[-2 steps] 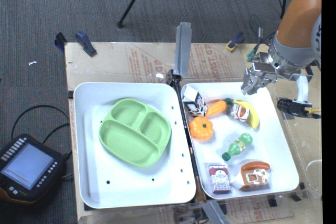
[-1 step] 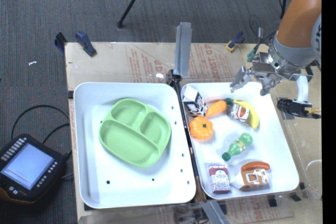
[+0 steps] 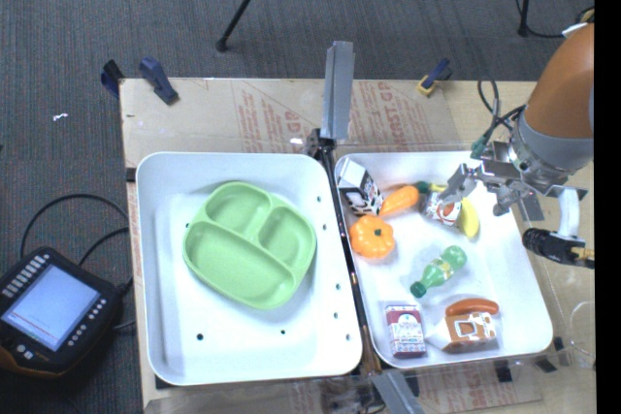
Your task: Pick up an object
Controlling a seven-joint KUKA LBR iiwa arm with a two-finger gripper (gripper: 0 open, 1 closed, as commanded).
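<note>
Two smooth white bins [image 3: 155,208]: one holds one green divided plate [image 3: 250,244]; the gripper [image 3: 452,201] fingers clamp one crinkled packet [image 3: 446,209] beside one banana [image 3: 470,219].

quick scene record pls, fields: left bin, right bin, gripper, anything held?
left bin: white bin holding a green divided plate
right bin: white bin with small carton, carrot, pumpkin, banana, green bottle, red box, hot dog pack, red-and-white packet
gripper: gripper over the right bin's far right part, just above the packet and banana
held: cannot tell; no object clearly seen in the gripper
</note>
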